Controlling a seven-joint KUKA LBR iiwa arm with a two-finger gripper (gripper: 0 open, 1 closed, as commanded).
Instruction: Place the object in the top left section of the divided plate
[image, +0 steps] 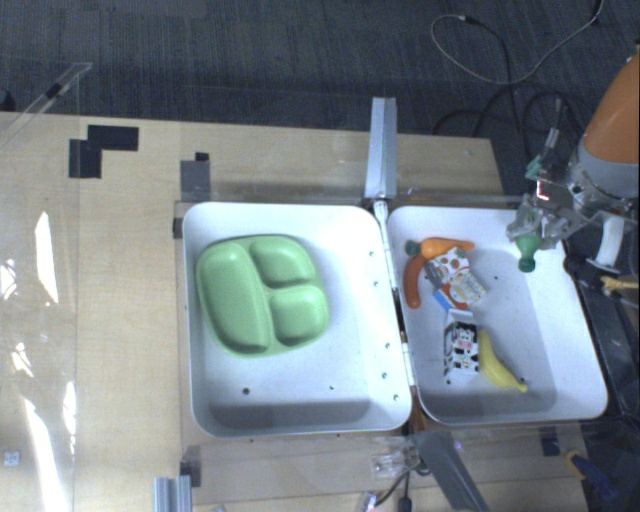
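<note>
- The gripper (527, 250) is seen over the right bin's (570, 330) far edge; whether its fingers are apart cannot be told.
- Banana (497, 365), carrot (413, 281) and cartons are crowded mid-bin; a neighbour could be nudged or taken by mistake.
- The plate (262, 293) lies in the other bin; its sections are small, so a drop could be misplaced.

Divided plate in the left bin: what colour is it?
Light green all over; the divided plate shows clearly in the camera view, lying in the left white bin.

Black tape marks (101, 147) lie on the wooden bench (90, 330); cables (500, 60) cross the dark floor (250, 50).
</note>
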